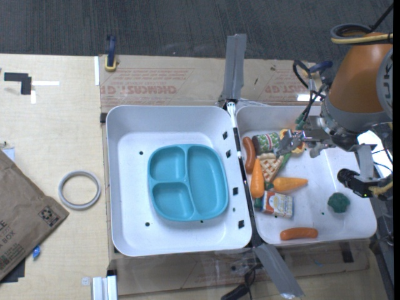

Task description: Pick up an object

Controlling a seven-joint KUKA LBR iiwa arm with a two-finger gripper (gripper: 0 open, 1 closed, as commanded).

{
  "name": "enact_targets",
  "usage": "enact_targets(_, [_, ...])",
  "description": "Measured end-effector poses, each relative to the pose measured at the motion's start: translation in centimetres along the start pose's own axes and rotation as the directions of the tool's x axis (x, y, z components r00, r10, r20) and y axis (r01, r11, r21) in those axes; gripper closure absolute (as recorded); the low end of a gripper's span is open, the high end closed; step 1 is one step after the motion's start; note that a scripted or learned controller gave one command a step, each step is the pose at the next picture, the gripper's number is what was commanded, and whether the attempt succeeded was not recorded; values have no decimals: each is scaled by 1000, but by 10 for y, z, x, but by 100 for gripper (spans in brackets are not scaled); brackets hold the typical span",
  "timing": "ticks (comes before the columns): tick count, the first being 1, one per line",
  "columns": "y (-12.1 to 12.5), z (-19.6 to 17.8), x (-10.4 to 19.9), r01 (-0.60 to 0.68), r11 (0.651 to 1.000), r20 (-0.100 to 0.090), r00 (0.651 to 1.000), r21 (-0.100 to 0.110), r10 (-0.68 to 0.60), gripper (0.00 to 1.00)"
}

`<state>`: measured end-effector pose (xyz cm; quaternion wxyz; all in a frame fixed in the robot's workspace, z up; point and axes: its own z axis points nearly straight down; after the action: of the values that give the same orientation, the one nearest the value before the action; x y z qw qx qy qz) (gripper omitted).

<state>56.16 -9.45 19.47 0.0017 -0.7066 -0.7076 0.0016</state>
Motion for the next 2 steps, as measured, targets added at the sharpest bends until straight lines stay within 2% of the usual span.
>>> enact_targets(1, [-17, 95, 1, -49, 999, 0, 999, -1, 49, 0])
enact_targets(2, [39, 104, -6, -281, 960, 0, 960, -2, 281, 0])
